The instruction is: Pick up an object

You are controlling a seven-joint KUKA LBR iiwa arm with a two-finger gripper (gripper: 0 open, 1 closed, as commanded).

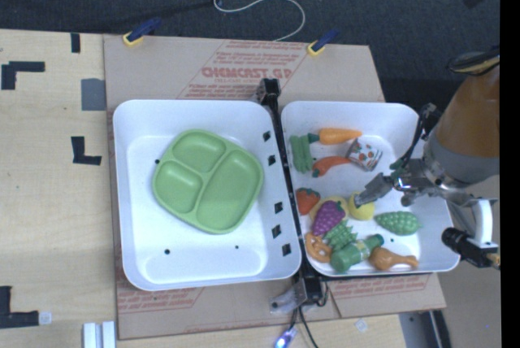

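Camera view: claw (367,193) hangs over crowded right bin (402,112), fingers apart, empty. Risk: yellow toy (362,211) and purple grapes (327,217) crowd together; fingers may jam or nudge them.

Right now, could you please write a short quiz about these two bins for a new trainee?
1. True or false: the green divided plate lies in the left bin.
2. Which bin holds the toy foods? A) left B) right C) both
3. Fill in: the end effector hangs over the ___ bin.

Key: 1 true. 2 B, the right bin, with the purple grapes and carrot. 3 right.
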